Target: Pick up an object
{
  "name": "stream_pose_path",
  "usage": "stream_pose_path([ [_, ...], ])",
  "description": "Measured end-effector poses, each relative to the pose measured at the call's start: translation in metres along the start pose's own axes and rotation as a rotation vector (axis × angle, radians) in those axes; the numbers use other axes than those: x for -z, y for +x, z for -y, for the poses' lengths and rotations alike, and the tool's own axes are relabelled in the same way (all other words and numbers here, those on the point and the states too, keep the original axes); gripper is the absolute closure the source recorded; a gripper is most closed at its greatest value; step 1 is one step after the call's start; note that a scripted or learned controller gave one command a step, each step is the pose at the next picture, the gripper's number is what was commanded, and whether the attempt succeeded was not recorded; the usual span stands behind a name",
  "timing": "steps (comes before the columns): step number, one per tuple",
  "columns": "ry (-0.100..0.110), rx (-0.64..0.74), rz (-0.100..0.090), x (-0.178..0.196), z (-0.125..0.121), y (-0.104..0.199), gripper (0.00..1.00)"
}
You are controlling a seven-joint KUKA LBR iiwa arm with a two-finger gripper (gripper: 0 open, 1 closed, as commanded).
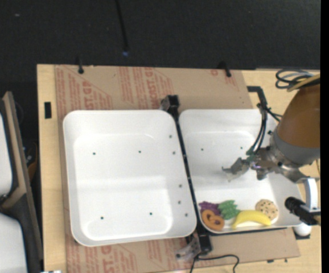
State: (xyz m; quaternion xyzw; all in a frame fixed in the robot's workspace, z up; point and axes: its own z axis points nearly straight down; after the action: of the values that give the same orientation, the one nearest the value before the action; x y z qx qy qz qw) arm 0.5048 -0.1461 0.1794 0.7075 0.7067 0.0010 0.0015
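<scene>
1. Grey metal end effector (235,168) hanging over the bare middle of the right bin (221,124), fingers pointing toward 9 o'clock; whether apart or together, cannot tell, too small and blurred. Nothing seen between them.
2. Reaching in from 3 o'clock on the grey arm with its orange band (304,115), cables looping over the wrist.
3. Toward 5 to 6 o'clock from the end effector, along the near wall of the right bin: banana (251,219), cookie (267,209), green leafy piece (229,209), purple grapes (208,207), orange pretzel-like piece (213,220). Bunched tight, touching or nearly so, probably slid against the wall.
4. Judged: pick not yet made; crowding against the wall likely to hamper a clean grasp.
5. Left bin (124,124) at 9 o'clock, side by side with the right one on cardboard over the counter (153,87).
</scene>
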Motion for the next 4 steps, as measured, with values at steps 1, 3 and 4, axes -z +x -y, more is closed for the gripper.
stream_pose_path([
  [1, 0.010, -0.001, -0.002, -0.082, -0.005, -0.017, 0.00],
  [3, -0.007, 0.009, -0.003, 0.026, -0.071, 0.090, 0.00],
  [4, 0.012, -0.005, 0.000, -0.076, -0.065, 0.022, 0.00],
])
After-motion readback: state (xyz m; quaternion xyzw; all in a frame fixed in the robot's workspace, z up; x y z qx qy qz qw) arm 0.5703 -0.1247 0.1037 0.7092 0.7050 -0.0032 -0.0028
